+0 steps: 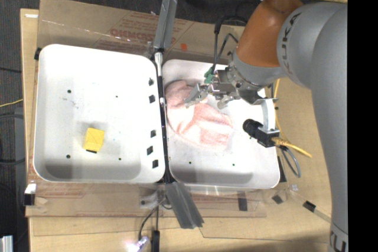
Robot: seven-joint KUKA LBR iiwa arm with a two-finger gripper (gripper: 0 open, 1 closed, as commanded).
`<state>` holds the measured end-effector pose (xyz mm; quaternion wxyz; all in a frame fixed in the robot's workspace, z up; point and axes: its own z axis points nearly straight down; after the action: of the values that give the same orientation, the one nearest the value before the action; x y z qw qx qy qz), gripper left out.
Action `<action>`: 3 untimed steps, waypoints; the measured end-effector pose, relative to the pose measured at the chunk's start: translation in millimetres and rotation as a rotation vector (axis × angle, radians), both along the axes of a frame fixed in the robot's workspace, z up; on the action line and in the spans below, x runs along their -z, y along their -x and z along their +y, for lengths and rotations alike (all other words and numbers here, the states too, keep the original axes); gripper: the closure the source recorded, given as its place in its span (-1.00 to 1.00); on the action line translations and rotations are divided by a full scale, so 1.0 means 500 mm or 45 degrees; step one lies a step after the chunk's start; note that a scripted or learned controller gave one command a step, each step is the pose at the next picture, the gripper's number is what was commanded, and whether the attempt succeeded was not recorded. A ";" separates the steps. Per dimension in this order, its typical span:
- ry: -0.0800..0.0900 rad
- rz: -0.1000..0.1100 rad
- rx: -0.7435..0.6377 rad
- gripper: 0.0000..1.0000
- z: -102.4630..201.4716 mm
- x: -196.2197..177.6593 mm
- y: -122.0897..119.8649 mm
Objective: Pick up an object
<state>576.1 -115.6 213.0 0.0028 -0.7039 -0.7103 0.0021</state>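
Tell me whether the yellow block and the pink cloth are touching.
Apart. The camera view shows the yellow block alone in the left bin, while the pink cloth lies in the right bin, the divider between them.

two shallow white bins (88, 62) smooth semi-gloss plastic, crumpled pink-and-white cloth (201, 121) soft and matt, small yellow block (94, 139) matt and spongy-looking, tabletop (298, 186) pale bare wood, brown cardboard sheet (118, 23) matt, grey arm shell (322, 38) smooth satin

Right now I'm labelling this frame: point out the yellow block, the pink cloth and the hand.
yellow block (94, 139), camera view, middle of its top face
pink cloth (204, 124), camera view, centre of the crumpled fabric
hand (208, 95), camera view, between its fingertips
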 end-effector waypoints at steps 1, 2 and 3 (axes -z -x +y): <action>0.002 -0.006 0.146 -1.00 -0.102 -0.129 -0.012; 0.001 -0.008 0.183 -1.00 -0.087 0.240 -0.102; 0.005 -0.008 0.198 -1.00 -0.046 0.239 -0.127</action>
<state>639.6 -138.4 93.3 -0.0004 -0.7569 -0.6535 0.0011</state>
